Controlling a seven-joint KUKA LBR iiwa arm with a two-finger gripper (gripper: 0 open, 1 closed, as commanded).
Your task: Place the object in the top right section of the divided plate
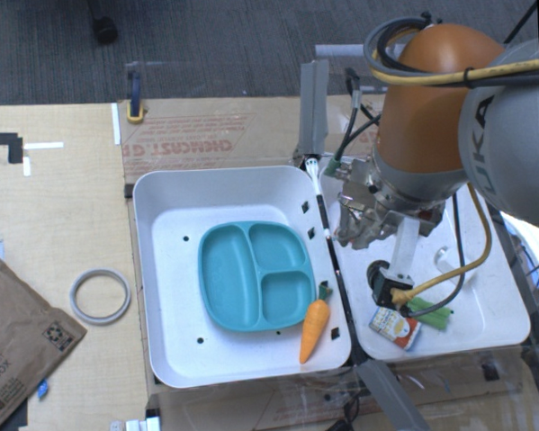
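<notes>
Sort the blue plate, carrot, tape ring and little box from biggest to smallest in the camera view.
1. Blue plate, clearly biggest.
2. Tape ring and carrot: about alike across, so I won't rank them, though the carrot is thinner.
3. Little box, smallest.

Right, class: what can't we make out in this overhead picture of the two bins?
Camera view:
- Right bin: most of its floor hidden beneath the arm.
- Small packet in that bin: print too small to read.
- Cardboard box: cut off by the left edge.
</notes>
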